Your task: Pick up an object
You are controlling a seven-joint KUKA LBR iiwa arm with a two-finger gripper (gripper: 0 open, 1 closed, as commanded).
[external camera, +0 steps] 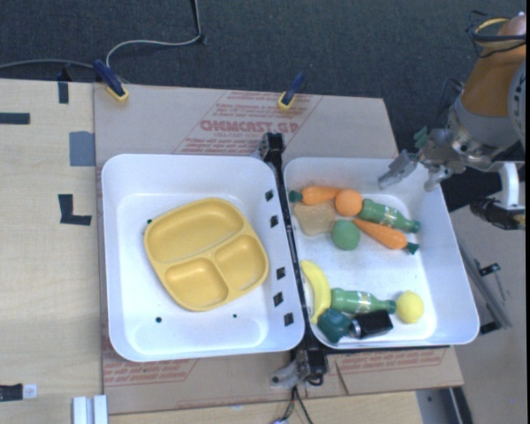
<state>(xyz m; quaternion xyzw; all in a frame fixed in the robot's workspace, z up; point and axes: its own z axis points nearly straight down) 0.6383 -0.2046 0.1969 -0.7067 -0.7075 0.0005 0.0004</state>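
Grey gripper point(412, 171) spread open and holding nothing, above right bin's point(450, 263) top rim, orange ball point(348, 203) nearby

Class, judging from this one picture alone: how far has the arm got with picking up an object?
Done: nothing looks lifted; the carrots, orange ball, lemon and bottles all lie in the right bin. In hand: the gripper hangs open at that bin's far right corner, nothing between its fingers. Left: descend, close on one item, lift it.
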